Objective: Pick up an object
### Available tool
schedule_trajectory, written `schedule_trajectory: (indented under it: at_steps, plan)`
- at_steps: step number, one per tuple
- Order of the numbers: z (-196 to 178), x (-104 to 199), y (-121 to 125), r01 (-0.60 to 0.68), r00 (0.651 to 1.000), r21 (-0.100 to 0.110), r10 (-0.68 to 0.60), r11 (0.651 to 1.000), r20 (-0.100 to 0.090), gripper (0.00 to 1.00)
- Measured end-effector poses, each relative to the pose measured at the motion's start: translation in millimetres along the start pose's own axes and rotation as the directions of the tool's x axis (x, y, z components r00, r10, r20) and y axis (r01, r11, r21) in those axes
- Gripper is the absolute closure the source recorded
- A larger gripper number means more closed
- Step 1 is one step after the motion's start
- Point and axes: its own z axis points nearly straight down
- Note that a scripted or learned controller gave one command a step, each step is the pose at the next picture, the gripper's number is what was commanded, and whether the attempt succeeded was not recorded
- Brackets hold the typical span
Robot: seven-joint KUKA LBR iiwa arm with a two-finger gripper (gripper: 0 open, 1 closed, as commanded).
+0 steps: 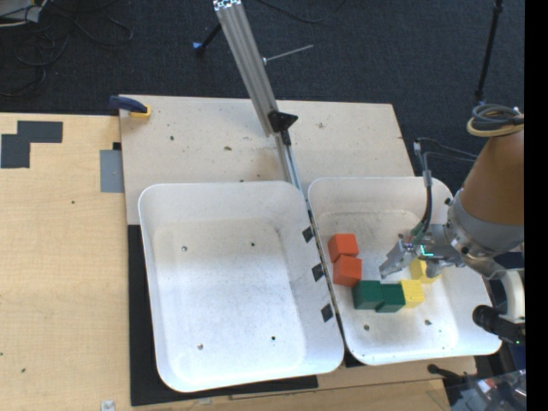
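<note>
The arm (492, 204) is cut off at the right edge. The gripper (409, 259) hangs low in the right bin (377, 199), but its tips blur together, so I cannot tell how the jaws stand. A small yellow piece (419, 270) peeks out beside them. Just below lies a yellow block (413, 294) touching a green block (378, 296). Two orange blocks (345, 258) sit left of the gripper. The left bin (171, 221) is next door.

Even, soft overhead light, faint shadows inside the white bins (224, 197), slightly grainy, dim dark floor (368, 41).
</note>
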Motion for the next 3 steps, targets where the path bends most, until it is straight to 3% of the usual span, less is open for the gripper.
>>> schedule_trajectory:
  at_steps: [1,3]
  plan:
    - [-2,-1,1,-0.005,1.0,-0.005,0.005,1.0,0.001,0.0]
    - [112,10,-5,-0.003,1.0,-0.002,0.003,1.0,0.001,0.0]
